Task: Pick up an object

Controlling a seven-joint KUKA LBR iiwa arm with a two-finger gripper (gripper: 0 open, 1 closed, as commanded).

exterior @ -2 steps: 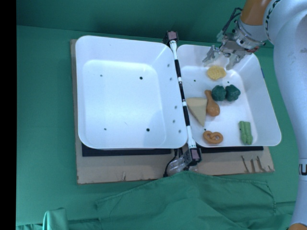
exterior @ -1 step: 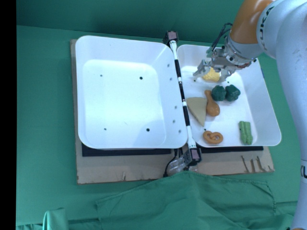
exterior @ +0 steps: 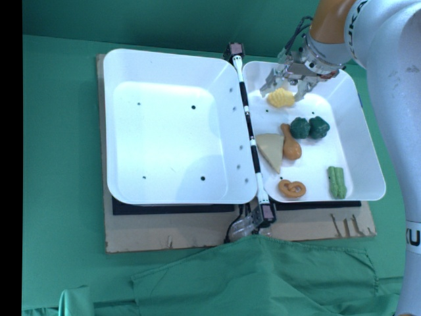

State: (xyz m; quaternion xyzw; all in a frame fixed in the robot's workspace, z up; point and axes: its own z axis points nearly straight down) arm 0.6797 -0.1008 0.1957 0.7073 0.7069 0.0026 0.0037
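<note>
The right bin [exterior: 355, 110] holds several toy foods. A yellow corn piece [exterior: 281, 99] lies near its far left corner. My gripper [exterior: 285, 89] hangs right over the corn, open, with one finger [exterior: 269, 84] at the corn's left end and the other to its right. The corn still rests on the bin floor. Further forward lie two dark green broccoli pieces [exterior: 310, 128], an orange drumstick [exterior: 290, 145], a tan cheese wedge [exterior: 270, 149], a brown pretzel [exterior: 291, 189] and a light green bean pod [exterior: 337, 182].
The left bin [exterior: 131, 78] sits beside the right one, with a black and white divider rail [exterior: 248, 127] between them. Both rest on a cardboard sheet [exterior: 151, 232] over green cloth. My arm [exterior: 395, 78] comes down along the right side.
</note>
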